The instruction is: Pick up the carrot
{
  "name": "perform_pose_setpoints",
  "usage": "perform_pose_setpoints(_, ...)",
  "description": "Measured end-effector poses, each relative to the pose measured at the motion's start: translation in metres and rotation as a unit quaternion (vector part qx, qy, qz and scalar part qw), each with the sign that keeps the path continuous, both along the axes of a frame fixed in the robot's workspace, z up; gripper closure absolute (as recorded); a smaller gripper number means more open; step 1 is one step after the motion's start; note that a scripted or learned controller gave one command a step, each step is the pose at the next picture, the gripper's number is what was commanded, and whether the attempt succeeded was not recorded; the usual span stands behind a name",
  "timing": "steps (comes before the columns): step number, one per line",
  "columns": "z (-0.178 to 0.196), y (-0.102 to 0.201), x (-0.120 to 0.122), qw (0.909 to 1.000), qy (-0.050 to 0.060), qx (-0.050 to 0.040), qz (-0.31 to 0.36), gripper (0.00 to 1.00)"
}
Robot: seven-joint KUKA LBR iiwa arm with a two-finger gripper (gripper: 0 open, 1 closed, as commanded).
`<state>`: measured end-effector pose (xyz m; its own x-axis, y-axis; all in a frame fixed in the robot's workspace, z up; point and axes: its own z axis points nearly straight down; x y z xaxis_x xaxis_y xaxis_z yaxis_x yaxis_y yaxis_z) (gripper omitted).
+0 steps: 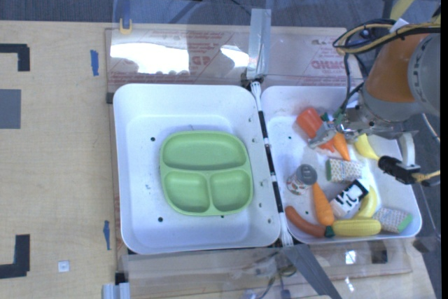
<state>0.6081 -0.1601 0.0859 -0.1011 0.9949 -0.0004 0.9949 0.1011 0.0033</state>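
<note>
An orange carrot [322, 203] lies in the right bin [280, 124], in its front half, pointing toward the front edge. A second, smaller orange carrot-like piece [341, 145] lies farther back, just beside my gripper [327, 131]. The gripper is low in the back half of the right bin, between that small piece and an orange-red block [308, 121]. The grey arm with its orange band [389, 77] comes in from the right and hides part of the bin's back right corner. Nothing is visibly lifted off the bin floor.
Around the carrot are a grey can [305, 174], a red sausage [304, 220], a yellow corn cob [357, 226], a black-and-white box [348, 195], bananas [365, 145] and sponges [344, 168]. The left bin [133, 150] holds a green divided plate [206, 173].
</note>
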Motion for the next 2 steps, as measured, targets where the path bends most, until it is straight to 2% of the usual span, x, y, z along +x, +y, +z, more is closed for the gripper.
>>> perform_pose_setpoints(1,0.010,0.002,0.001,1.0000,-0.001,0.0012,0.000,1.00)
perform_pose_setpoints(2,0.000,0.018,0.013,0.9993,0.015,-0.0010,0.033,1.00)
